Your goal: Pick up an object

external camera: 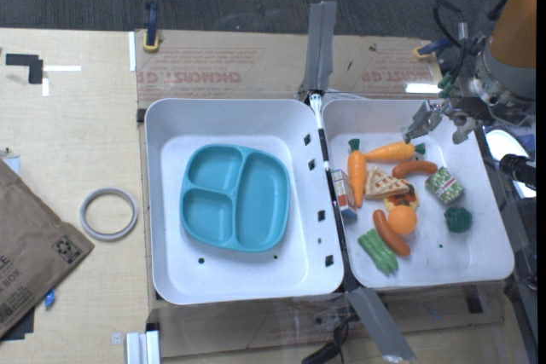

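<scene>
Gripper (pixel 439 122) poised over right bin (pixel 490 264) rear edge, fingers spread, holding nothing. Contents: two carrots (pixel 357 173), two sausages (pixel 414 169), one orange (pixel 402 219). Left bin (pixel 162 209): one blue plate (pixel 235 197).

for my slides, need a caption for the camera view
Grey arm's gripper hovers over the right white bin of toy food; blue divided plate sits in the left.
</scene>
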Controlling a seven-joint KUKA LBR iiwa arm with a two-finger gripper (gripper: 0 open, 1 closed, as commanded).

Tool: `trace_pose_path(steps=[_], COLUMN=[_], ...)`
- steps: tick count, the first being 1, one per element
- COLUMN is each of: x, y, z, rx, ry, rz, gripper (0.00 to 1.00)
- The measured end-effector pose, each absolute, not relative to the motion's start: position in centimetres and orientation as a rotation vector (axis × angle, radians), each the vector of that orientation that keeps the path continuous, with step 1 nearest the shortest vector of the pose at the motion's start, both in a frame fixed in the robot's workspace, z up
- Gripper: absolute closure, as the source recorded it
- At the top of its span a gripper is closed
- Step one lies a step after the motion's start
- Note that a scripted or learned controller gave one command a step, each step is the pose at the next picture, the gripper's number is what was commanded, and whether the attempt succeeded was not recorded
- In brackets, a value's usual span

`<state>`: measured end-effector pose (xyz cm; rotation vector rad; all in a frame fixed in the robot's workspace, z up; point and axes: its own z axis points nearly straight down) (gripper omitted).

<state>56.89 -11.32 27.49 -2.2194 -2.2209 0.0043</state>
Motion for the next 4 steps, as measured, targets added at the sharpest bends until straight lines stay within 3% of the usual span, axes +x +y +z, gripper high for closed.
trace_pose_path(steps=[1, 2, 3, 4], x=[59.6, 48.1, 48.1, 55.3], y=[-11.4, -11.4, -11.5, -5.4], z=[14.5, 9.1, 10.0, 19.1], rx=[-2.206, -2.105, -2.11, -2.289], ry=[-2.233, -2.33, -2.326, -2.151], rz=[0.004, 0.001, 0.001, 0.003], gripper=[0.0, 0.0, 1.0, 1.0])
